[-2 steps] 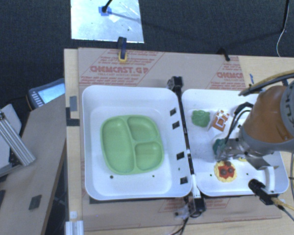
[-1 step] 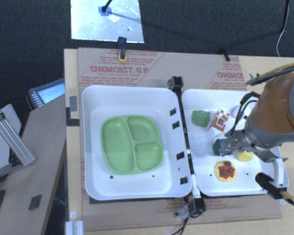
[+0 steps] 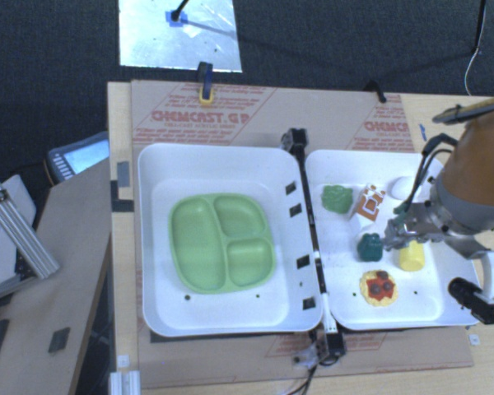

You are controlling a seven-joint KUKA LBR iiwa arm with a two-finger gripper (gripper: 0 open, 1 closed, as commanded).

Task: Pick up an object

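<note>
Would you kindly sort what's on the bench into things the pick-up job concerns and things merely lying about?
Job:
- pincer, low in the right bin
- dark green toy
- yellow piece
- light green toy
- orange-and-white piece
- small pizza toy

Lying about:
- green divided plate in the left bin
- yellow clamp

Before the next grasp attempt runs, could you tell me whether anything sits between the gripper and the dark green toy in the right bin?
Nothing visible does. The gripper is directly beside the dark green toy; the yellow piece lies off to its other side.
</note>
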